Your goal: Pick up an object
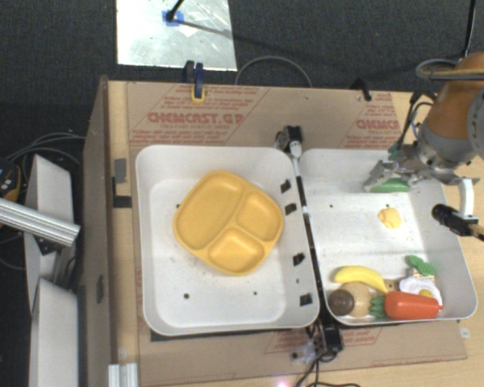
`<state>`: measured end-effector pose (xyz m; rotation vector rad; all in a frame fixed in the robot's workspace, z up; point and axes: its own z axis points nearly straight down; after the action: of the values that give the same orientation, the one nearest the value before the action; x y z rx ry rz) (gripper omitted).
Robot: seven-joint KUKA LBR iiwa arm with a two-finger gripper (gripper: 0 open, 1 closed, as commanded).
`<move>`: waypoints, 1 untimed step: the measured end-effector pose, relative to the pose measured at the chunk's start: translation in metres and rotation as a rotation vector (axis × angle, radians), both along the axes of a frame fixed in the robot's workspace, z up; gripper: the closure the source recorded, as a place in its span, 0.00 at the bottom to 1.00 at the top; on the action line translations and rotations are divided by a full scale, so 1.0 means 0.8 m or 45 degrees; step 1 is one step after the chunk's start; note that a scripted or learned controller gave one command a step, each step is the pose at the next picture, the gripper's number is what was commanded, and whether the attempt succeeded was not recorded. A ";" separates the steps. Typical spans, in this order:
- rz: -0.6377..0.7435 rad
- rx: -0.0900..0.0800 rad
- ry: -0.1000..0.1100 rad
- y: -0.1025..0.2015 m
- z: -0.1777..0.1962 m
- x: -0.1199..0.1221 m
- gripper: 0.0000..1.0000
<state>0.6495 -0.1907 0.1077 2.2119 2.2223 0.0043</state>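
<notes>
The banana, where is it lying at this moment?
In the camera view, the banana lies in the right bin, near its front edge, just above the brown round item and left of the orange carrot.

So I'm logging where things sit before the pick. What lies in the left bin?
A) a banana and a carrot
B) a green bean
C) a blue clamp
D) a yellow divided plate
D: the yellow divided plate lies alone in the left bin, while the banana and carrot sit in the near corner of the right bin.
</notes>
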 end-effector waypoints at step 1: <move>0.006 0.005 0.001 0.060 0.032 0.011 1.00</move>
<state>0.6581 -0.1424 0.1331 2.2091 2.2292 0.0075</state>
